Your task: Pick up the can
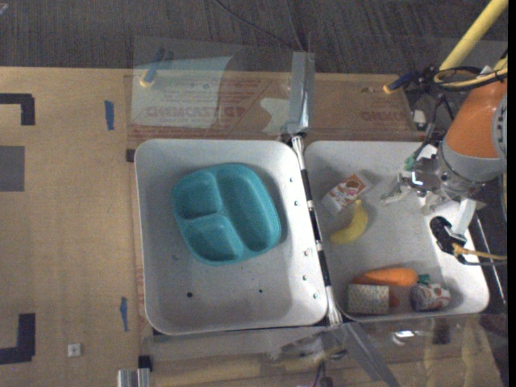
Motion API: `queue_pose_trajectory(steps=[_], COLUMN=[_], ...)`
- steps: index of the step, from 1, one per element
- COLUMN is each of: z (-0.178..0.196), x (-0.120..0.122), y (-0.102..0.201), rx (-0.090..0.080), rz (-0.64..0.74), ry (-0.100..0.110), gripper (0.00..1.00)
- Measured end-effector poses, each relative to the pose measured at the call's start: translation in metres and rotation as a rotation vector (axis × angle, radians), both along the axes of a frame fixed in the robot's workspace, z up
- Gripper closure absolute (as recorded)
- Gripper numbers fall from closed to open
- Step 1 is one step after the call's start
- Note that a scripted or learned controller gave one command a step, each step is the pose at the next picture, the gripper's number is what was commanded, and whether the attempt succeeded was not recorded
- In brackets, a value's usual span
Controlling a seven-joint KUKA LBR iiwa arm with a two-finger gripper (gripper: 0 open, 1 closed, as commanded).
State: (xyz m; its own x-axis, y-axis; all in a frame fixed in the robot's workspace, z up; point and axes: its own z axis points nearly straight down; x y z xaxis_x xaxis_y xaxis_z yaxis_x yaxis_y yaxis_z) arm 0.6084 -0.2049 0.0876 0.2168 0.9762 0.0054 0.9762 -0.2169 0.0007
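The can [368, 298] lies on its side at the front of the right bin [379, 161], pale with a printed label. It touches the carrot [389, 277] just behind it. My gripper [409, 192] hangs over the back right part of that bin, well behind the can and to its right. Its fingers are spread open with nothing between them. The grey arm with its orange band [476, 127] reaches in from the right.
A banana [352, 226] and a small carton [345, 192] lie in the middle of the right bin, left of the gripper. A small grey and red packet [430, 297] sits right of the can. The left bin [153, 240] holds a teal divided plate [227, 213].
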Motion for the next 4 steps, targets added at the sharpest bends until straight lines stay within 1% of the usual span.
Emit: queue_pose_trajectory(steps=[1,2,3,4], z=[0.02,0.0,0.001,0.011], x=[-0.066,0.002,-0.047,-0.047], y=[0.002,0.002,-0.002,-0.008], rx=[-0.004,-0.004,0.003,-0.005], rz=[-0.023,0.004,-0.007,-0.013], ry=[0.002,-0.003,-0.003,-0.008], gripper=[0.0,0.0,0.0,1.0])
